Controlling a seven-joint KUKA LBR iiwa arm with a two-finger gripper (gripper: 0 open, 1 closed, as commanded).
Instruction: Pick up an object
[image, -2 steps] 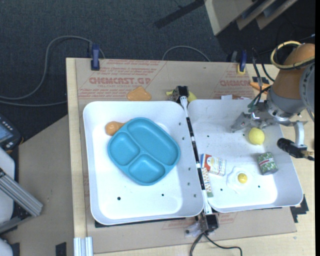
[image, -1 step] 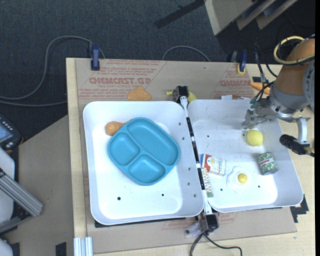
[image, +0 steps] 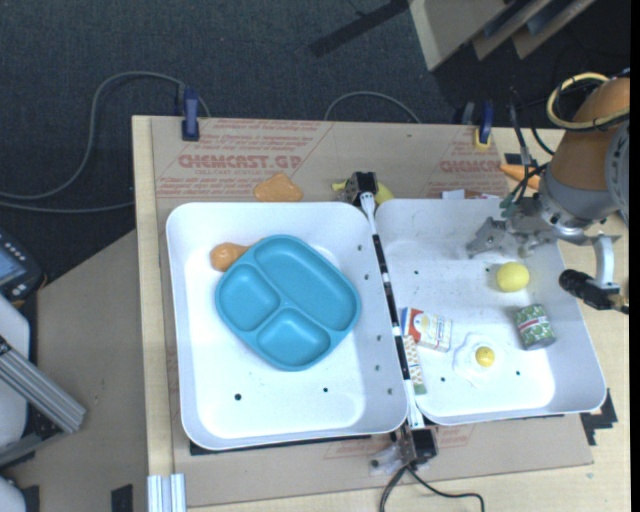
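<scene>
Hovering end effector (image: 497, 238) fingers apart, yellow lemon (image: 512, 277) below, long axis unclear.

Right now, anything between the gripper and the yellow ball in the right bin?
Nothing visible. The gripper sits in the right bin just up-left of the yellow ball, with bare bin floor between them. The green packet lies beyond the ball.

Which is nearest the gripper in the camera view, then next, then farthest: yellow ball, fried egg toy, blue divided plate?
1. Yellow ball, right bin, just below the gripper.
2. Fried egg toy, right bin, near the front.
3. Blue divided plate, left bin.
</scene>
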